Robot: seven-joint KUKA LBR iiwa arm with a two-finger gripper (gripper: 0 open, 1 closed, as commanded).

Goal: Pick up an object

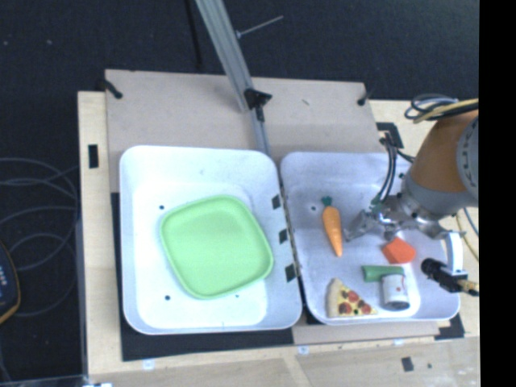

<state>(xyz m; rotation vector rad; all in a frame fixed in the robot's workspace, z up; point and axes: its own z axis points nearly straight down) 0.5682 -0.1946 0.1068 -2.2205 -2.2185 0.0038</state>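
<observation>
The right bin [310,172] holds a toy carrot [331,227] with a green top, an orange block [399,251], a green piece [376,272], a grey can [394,290] and a pizza slice [348,301]. My gripper [364,224] hangs low over this bin, just right of the carrot and up-left of the orange block. One dark finger [355,230] points toward the carrot. I see nothing between the fingers.
The left bin [141,168] carries a light green square plate [215,245]. A metal pole [227,47] slants across the bench's back, ending between the bins. The arm's orange band [442,156] stands over the right bin's far right corner. Cables lie on the left floor.
</observation>
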